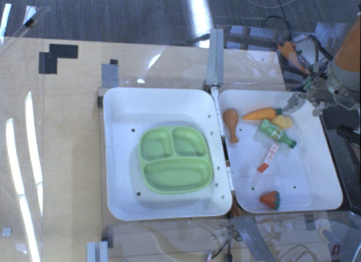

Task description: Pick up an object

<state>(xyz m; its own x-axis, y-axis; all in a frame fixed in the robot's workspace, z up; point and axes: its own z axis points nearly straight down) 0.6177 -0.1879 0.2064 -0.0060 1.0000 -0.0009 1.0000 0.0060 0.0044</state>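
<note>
Camera view: right bin (pixel 316 199) holds six small toy foods. Along its far edge lie an orange carrot (pixel 259 114), a green bottle (pixel 276 133) and a yellow piece (pixel 283 121), touching one another in a cluster. A tan drumstick (pixel 230 124) lies near the near-left wall by the divider; a slim red-and-white tube (pixel 269 157) sits mid-bin; a red strawberry-like piece (pixel 270 199) rests near the front edge. Left bin (pixel 118 142) carries a green divided tray (pixel 176 159).

Handling, judged: all pieces look like light, rigid plastic with smooth, likely slippery skins. The drumstick stands apart from the rest and offers a narrow shank to pinch across. The carrot would take a grip across its thick middle, but its neighbours crowd it.

Gripper (pixel 294 104) sits low over the far-right corner of the right bin, just beside the yellow piece and the carrot's tip. Whether it is open or closed cannot be told, and nothing is visibly gripped.
</note>
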